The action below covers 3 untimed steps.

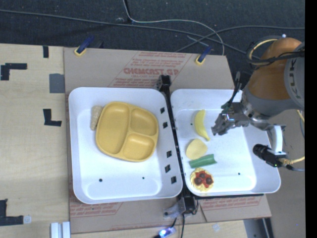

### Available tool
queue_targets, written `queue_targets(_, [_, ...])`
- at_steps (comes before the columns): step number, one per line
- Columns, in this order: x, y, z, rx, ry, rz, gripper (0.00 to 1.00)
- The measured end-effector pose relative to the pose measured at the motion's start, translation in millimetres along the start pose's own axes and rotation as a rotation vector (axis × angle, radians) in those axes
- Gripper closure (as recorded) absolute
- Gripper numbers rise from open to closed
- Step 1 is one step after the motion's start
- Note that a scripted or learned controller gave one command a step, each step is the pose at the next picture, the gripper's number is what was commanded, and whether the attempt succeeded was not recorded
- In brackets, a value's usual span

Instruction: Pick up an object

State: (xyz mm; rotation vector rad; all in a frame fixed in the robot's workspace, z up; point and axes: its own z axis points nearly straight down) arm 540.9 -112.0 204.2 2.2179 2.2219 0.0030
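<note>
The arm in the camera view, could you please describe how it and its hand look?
The arm is grey with a broad, rounded orange band above the wrist. Its hand is a small, dark metallic two-finger unit. Thin dark cables run along the wrist, and a black cylindrical part juts out below it.

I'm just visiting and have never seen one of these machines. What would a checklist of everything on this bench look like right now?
Surface: wooden bench under a cardboard sheet, bearing a left bin and a right bin.
Job's things: in the right bin, a yellow wedge, a pale round piece, a green strip and a red-topped disc.
Clutter: yellow divided plate in the left bin, a tan piece tucked at its left edge.
Grippers: gripper low over the right bin, just right of the yellow wedge, nothing seen held.
Cables: black and white cables across the dark floor behind.
Surroundings: black tape marks on the wood; clips on the cardboard.
</note>
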Motion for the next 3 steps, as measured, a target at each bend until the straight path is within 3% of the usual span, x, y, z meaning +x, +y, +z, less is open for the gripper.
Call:
queue_targets(1, [44, 3, -2, 0.004, 0.002, -0.004, 1.00])
queue_targets(3, [159, 26, -8, 0.005, 0.002, -0.006, 1.00])
